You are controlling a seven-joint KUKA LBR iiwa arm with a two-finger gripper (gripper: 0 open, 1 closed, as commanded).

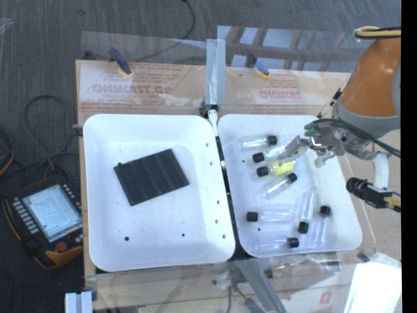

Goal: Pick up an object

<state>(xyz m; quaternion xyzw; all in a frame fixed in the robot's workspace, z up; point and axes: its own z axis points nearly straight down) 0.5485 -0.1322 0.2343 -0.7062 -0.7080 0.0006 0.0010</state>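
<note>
Hovering at the right bin's (355, 230) two o'clock, the gripper (294, 150) — grip state unclear — nears a yellow vial (281, 168): light, slick, best pinched mid-body.

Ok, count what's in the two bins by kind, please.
Clear vials: 7
Yellow vial: 1
Black pad: 1
Total: 9
</note>
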